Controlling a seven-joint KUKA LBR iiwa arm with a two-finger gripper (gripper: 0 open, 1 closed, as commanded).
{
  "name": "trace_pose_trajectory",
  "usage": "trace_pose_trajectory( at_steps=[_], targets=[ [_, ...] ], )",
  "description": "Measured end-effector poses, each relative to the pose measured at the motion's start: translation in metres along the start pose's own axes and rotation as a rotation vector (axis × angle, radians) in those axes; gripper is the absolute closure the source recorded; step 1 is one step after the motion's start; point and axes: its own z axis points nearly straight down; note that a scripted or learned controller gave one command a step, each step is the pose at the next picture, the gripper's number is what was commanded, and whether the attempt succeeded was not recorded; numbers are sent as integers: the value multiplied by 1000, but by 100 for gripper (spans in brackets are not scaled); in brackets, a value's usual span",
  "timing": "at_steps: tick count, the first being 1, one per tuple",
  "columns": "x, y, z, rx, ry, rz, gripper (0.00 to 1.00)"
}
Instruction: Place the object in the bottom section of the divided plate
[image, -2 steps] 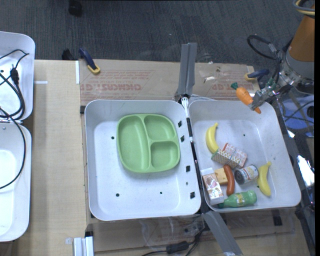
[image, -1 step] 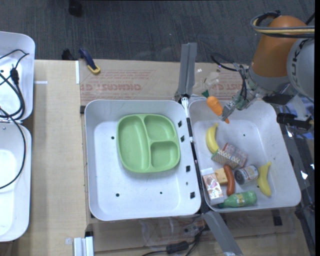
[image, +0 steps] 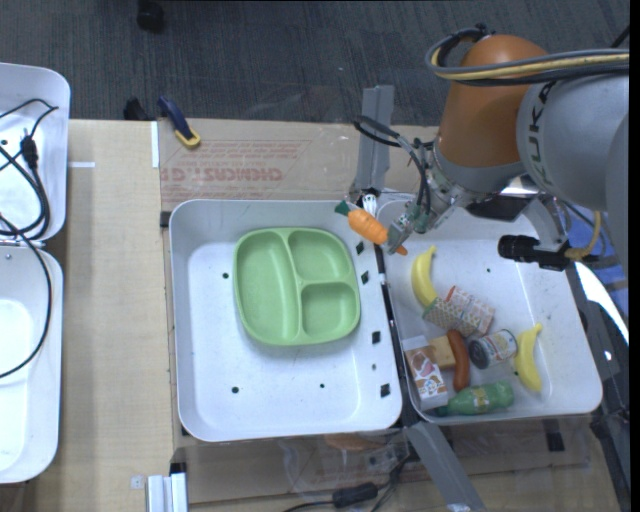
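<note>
Orange and small, the toy carrot (image: 367, 226) hangs at the tip of the gripper (image: 385, 232), above the wall between the two bins. Whether it sits between the fingers or merely against them cannot be told from this slant. It lies just off the upper right corner of the green divided plate (image: 297, 286), which rests in the left bin (image: 200, 400), clear of all three sections.
</note>
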Motion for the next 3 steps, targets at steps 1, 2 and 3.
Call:
trace_pose_trajectory(
  at_steps=[1, 2, 3],
  targets=[
    [84, 72, 74, 1, 0, 64, 100],
    [146, 94, 11, 2, -2, 230, 100],
    [132, 76, 82, -12, -2, 73, 100]
  ],
)
